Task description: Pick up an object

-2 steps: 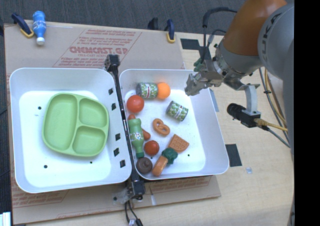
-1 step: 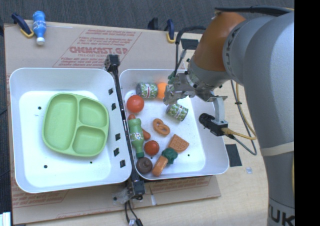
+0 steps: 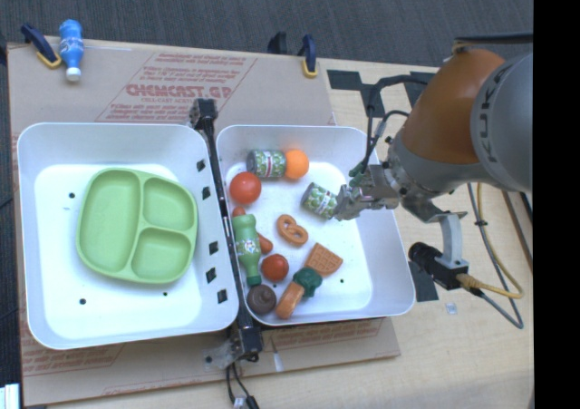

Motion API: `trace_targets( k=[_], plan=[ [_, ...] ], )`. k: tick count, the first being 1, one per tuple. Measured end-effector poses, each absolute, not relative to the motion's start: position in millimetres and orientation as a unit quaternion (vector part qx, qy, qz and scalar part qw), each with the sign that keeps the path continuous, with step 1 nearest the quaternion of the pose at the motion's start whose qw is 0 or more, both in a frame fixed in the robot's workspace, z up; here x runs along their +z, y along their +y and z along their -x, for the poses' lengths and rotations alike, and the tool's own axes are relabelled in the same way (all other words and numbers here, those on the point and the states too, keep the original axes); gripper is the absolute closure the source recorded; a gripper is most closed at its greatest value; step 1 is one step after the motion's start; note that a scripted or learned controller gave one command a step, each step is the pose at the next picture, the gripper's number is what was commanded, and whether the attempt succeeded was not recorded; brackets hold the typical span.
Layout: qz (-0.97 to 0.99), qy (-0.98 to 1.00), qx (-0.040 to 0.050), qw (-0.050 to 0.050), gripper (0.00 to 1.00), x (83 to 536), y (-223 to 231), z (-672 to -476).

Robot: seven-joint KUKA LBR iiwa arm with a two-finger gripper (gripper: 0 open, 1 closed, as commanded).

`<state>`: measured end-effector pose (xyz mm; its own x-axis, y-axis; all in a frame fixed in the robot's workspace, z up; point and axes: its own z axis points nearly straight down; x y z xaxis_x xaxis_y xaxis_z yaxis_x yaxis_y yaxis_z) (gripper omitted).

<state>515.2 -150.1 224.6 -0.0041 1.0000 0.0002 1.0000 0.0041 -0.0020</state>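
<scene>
Green plate (image 3: 138, 226) sat alone in left bin (image 3: 36, 149). Right bin (image 3: 385, 285) held the toys. We saw gripper (image 3: 343, 205) touching a small can (image 3: 318, 199); grip unclear, can not lifted. Pick unfinished.

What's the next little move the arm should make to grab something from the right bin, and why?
Probably ease the pincer slightly toward the green can lying on its side just beside it in the right bin, then close. That can is the nearest item and sits apart from the pretzel and the orange ball, so a grasp there looks least crowded.
</scene>
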Motion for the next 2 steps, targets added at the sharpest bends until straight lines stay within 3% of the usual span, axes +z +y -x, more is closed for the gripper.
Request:
trace_targets(
  k=[1, 2],
  plan=[
    [0.706, -0.709, 0.0007, 0.001, 0.00, 224.4, -149.8, -515.1],
    [0.705, -0.709, 0.0018, 0.002, 0.00, 121.3, -210.6, -475.1]
  ],
)
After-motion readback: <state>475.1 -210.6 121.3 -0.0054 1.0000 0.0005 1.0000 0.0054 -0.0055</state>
